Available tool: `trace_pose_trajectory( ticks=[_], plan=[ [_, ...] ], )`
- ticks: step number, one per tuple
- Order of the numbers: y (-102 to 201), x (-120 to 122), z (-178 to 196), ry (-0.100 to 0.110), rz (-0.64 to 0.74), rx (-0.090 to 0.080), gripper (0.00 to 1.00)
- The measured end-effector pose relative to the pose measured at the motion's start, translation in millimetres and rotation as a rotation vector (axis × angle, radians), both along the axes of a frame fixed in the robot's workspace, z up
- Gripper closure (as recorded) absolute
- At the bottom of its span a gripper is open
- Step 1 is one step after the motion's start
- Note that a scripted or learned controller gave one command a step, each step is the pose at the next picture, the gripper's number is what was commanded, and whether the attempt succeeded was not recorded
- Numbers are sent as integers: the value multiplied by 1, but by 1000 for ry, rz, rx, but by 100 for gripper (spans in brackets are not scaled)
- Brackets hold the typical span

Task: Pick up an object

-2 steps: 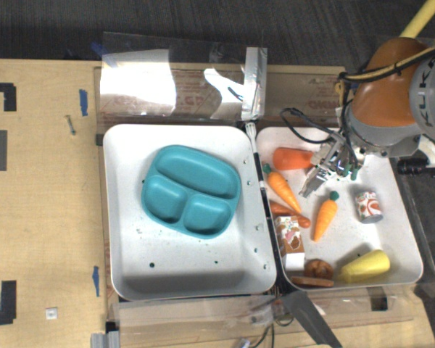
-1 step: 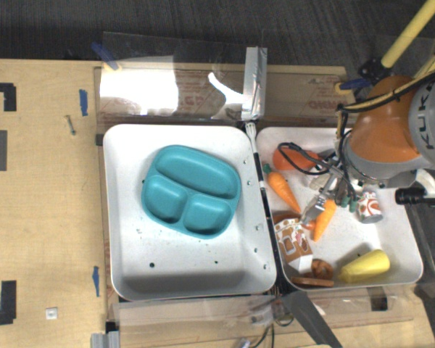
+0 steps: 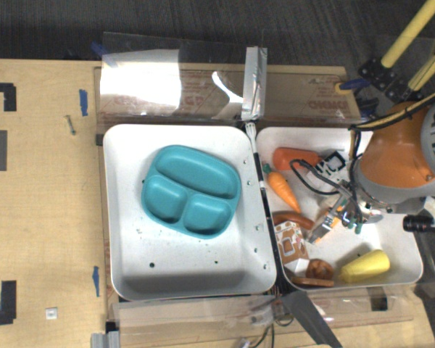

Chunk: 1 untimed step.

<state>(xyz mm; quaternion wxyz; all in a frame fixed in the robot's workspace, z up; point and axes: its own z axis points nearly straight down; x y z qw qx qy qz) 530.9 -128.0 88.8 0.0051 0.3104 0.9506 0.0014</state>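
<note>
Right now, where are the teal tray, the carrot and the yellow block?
teal tray (image 3: 191, 190), camera view, the middle where its three compartments meet.
carrot (image 3: 281, 187), camera view, middle of its orange body.
yellow block (image 3: 365, 265), camera view, middle of its top side.

Divided plate (image 3: 191, 190) in left bin (image 3: 123, 216)

A robot lab: plywood bench (image 3: 36, 216) (taped marks), two white bins (image 3: 123, 194)

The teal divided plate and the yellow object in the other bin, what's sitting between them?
In the camera view, between the teal plate and the yellow object lie the bins' adjoining rims, then a patterned packet.
</note>
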Motion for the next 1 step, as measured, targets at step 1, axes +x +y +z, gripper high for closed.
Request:
trace_pose_trajectory(
  ticks=[1],
  plan=[
    [-55,56,40,1,-273,0,0]
  ],
)
